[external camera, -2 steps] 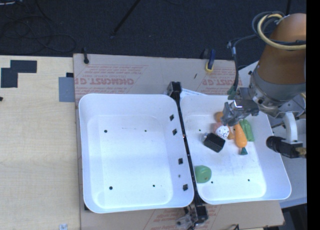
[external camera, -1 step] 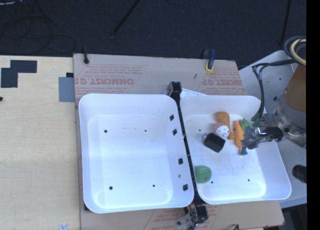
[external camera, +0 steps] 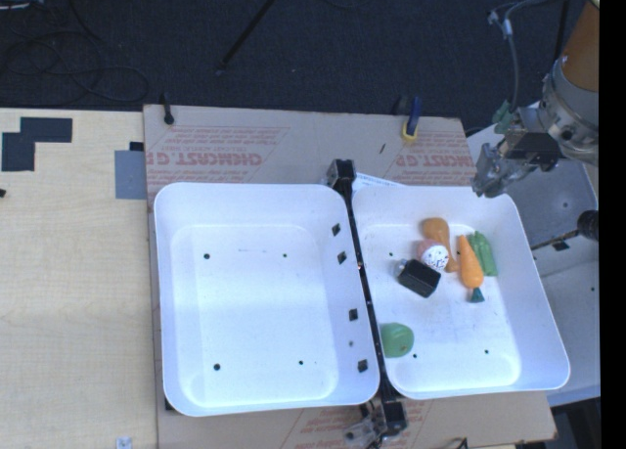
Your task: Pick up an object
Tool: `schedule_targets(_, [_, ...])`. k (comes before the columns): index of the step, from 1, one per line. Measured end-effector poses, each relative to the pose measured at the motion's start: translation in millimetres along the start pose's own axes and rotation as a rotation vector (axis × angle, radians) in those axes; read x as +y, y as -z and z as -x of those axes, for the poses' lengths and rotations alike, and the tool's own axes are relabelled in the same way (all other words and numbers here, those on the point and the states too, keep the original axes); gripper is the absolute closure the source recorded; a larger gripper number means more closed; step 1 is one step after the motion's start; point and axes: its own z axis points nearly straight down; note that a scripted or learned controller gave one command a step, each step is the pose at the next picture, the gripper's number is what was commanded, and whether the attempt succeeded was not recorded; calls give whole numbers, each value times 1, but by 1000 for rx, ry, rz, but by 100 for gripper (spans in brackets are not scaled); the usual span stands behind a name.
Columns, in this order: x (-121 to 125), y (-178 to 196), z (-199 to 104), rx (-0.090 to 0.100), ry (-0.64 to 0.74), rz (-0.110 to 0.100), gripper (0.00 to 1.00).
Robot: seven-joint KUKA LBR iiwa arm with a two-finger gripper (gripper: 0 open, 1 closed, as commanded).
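Camera view, contents listed left to right, all placed against the black divider [external camera: 354,271] between the bins; left bin [external camera: 181,339]: white, shallow, on the divider's left; right bin [external camera: 543,339]: white, shallow, touching the divider's right side, holding every loose item; green lump [external camera: 397,339]: rounded, just right of the divider's lower stretch, apart from the other items; black block [external camera: 420,278]: small, boxy, right of the divider's middle, touching the white ball [external camera: 436,258] with dark spots; pale orange piece [external camera: 435,232]: just above the ball, a little further right of the divider; orange carrot-like toy [external camera: 469,263] and green strip [external camera: 482,252]: side by side, furthest of the items from the divider; gripper [external camera: 486,181]: well right of the divider's upper end, over the right bin's far rim, nothing between its fingers; whether they are spread or closed cannot be told. Handling judgement: the green lump is the likely easiest pick, standing alone; probably light and soft or rubbery, so take it across its widest middle; the clustered toys risk nudging one another.
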Motion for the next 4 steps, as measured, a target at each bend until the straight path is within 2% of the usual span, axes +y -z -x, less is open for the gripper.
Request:
schedule_targets(1, [-51,-2,26,3,-7,-16,100])
schedule_targets(2, [-29,-98,12,4,-4,-25,100])
schedule_targets(3, [27,-7,-36,2,1,-3,100])
schedule_targets(4, [-58,-27,-51,4,-4,-20,100])
